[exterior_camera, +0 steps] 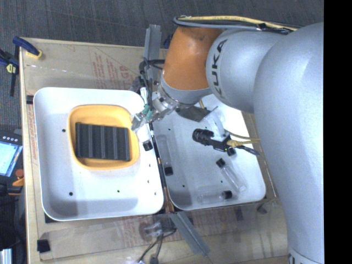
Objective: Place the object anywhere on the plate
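A yellow plate lies in the left white bin. A dark grey ribbed block rests flat on the plate and covers most of its middle. My gripper hangs at the plate's right rim, close to the wall between the two bins. A small teal bit shows at the gripper's tip; I cannot make out what it is or whether it is held. The grey arm with its orange band comes in from the upper right and hides the far part of the right bin.
The right white bin holds a clear tube with black ends, lying near its right side. Small black clips sit along the divider between the bins. A blue clamp grips the bench's far left corner.
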Available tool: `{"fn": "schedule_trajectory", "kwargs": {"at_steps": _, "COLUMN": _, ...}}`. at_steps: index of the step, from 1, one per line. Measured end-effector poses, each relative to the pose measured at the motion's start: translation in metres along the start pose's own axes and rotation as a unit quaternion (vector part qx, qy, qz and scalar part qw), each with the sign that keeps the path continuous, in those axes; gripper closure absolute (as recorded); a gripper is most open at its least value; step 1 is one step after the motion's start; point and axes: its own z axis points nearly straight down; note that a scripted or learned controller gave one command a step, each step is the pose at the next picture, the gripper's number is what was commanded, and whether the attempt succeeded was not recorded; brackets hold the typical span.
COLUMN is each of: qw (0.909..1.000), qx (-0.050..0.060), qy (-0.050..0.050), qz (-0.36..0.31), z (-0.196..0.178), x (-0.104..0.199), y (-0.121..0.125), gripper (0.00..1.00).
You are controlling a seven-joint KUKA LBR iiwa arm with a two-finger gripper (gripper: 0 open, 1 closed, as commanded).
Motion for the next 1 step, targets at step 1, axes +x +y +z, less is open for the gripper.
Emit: {"fn": "schedule_trajectory", "kwargs": {"at_steps": 1, "qw": 1.0000, "qx": 0.000, "qy": 0.000, "qz": 0.000, "z": 0.0005, "x": -0.0005, "y": -0.0004, "gripper": 0.00}}
